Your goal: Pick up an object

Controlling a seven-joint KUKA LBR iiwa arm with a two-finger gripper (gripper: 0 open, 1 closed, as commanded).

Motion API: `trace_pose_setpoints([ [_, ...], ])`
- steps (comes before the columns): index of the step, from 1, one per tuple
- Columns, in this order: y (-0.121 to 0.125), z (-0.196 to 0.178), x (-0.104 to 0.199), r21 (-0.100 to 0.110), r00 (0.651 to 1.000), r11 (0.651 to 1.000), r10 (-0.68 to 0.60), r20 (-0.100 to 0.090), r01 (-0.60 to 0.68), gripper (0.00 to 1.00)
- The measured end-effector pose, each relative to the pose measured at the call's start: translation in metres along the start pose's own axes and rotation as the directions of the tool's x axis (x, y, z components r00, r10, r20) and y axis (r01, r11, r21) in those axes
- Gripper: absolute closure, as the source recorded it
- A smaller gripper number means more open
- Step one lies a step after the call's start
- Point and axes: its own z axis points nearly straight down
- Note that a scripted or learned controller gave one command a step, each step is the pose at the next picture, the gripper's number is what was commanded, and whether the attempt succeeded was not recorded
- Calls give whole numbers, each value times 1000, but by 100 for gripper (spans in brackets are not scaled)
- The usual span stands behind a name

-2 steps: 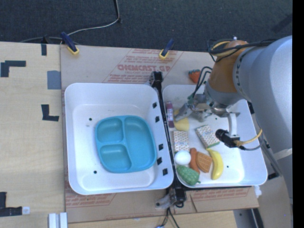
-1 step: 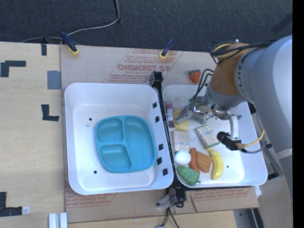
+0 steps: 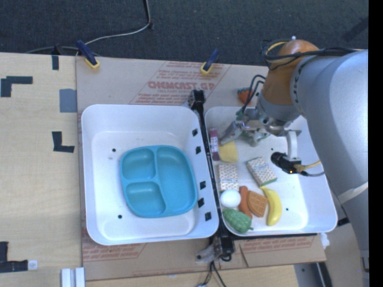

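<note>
Toys (image 3: 248, 190) lie in right bin (image 3: 311, 217); blue tray (image 3: 158, 180) in left bin (image 3: 99, 160). End effector (image 3: 239, 130) above yellow toy (image 3: 228, 153), finger state unclear. Cardboard (image 3: 173, 85) reads "CHEMCAST".

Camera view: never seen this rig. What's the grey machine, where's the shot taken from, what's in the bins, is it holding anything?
The grey machine with the orange band is a robot arm reaching in from the right. The camera sits fixed above the bench, looking down at a slant.

Two shallow white bins stand side by side. The left bin holds a blue divided plate. The right bin holds toy food: a yellow piece, a white egg, a banana, a green item, a carrot, some patterned blocks.

Its gripper hangs low over the right bin's far end, near the yellow piece. I can't see anything between its fingers, so I wouldn't call anything held.
</note>
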Motion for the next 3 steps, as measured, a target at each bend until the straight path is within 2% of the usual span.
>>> trace_pose_setpoints([
  [1, 9, 0, 9, -4, 1000, 1000, 2, 8, -2, 0],
  [2, -20, -100, 78, -15, 1000, 1000, -4, 2, 4, 0],
  [3, -22, -99, 39, -11, 1000, 1000, -1, 4, 1, 0],
])
